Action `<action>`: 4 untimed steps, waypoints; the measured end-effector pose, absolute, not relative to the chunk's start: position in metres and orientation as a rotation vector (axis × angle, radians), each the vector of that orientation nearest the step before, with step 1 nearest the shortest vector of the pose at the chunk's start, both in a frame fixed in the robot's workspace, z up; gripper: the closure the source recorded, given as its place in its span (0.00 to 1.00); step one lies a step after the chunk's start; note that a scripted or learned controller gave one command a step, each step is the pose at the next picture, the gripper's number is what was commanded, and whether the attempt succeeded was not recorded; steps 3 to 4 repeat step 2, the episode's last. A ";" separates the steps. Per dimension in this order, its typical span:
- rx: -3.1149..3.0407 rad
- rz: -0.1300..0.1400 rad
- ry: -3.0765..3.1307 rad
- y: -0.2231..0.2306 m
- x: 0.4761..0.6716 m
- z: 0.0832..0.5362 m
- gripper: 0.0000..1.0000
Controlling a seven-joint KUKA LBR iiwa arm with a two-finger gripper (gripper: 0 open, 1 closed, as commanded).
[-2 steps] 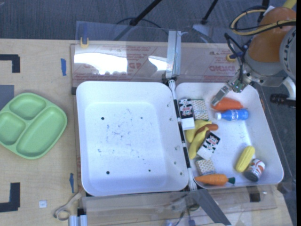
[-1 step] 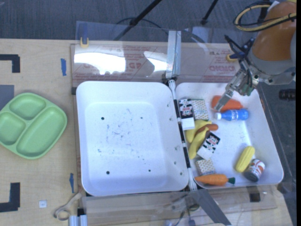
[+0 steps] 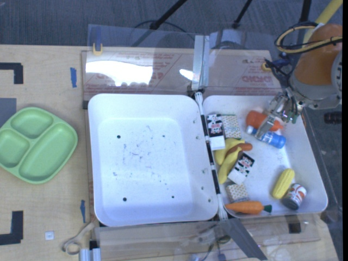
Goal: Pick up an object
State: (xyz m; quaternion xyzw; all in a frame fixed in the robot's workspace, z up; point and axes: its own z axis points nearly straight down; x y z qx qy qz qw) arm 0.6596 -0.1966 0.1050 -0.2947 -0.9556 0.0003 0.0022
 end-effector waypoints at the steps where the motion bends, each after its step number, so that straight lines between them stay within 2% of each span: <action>1: -0.964 -0.004 -2.995 -0.185 0.645 0.128 0.00; 2: -0.644 -0.001 -3.077 -0.204 0.651 0.087 0.00; 4: -0.644 -0.001 -3.077 -0.204 0.651 0.087 0.00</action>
